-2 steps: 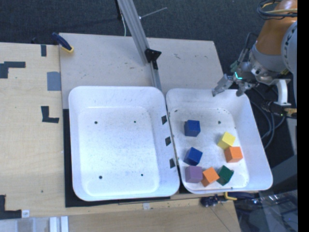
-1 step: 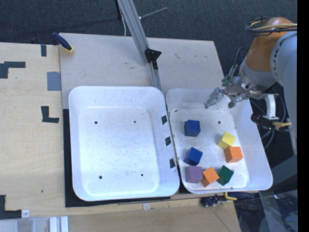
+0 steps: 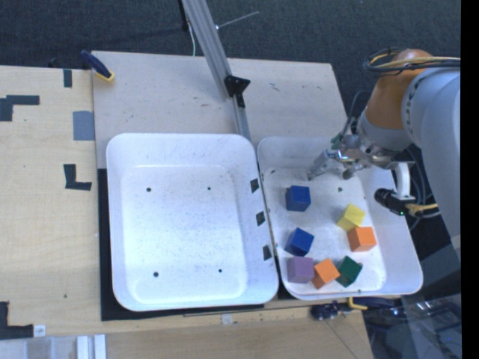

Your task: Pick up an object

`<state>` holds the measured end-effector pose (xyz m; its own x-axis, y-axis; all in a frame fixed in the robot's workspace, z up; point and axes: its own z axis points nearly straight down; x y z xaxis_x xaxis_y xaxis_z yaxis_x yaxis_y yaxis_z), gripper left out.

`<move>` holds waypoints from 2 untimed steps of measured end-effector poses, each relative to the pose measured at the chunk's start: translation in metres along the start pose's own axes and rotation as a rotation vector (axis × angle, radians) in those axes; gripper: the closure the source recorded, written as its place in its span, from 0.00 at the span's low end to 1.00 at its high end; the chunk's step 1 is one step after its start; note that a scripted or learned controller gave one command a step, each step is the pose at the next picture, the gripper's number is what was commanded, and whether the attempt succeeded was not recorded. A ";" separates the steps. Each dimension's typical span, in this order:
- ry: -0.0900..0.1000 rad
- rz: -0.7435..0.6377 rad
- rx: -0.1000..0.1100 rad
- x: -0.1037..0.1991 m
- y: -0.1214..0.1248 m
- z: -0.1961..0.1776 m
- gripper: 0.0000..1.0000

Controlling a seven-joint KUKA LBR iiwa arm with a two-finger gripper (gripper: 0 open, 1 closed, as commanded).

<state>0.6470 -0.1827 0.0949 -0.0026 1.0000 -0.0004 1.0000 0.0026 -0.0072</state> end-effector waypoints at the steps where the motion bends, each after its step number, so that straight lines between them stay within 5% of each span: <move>1: -0.001 -0.002 -0.005 0.000 0.002 -0.014 1.00; 2: -0.001 0.002 -0.012 -0.005 -0.004 -0.072 1.00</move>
<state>0.6433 -0.1878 0.1667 -0.0011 1.0000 -0.0014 1.0000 0.0011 0.0049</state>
